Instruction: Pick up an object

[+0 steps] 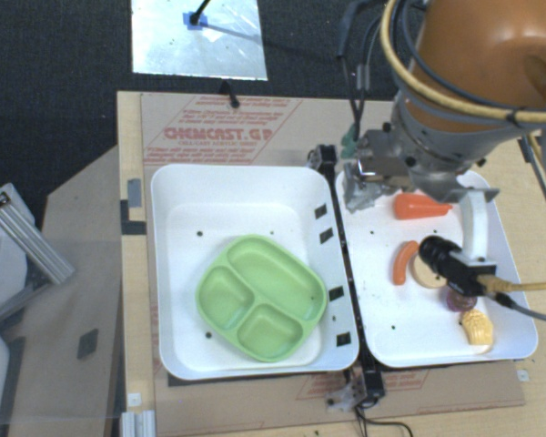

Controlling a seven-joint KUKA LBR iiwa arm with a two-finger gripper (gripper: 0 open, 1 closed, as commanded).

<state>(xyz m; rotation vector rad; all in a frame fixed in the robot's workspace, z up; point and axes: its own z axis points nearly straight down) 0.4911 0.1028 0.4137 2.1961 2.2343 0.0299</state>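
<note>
Orange carrot (421, 208) lies just beside the jaws (362, 189).

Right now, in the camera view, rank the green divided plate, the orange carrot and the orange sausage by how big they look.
1. green divided plate, by far the largest.
2. orange carrot.
3. orange sausage, thinner; the two are close in length, so this order is unsure.

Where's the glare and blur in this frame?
Camera view: glare on the metal sheet at top and a soft highlight on the orange band, which looms large and slightly blurred near the lens; the green tray and both bins' contents are evenly lit, with soft shadows.
</note>
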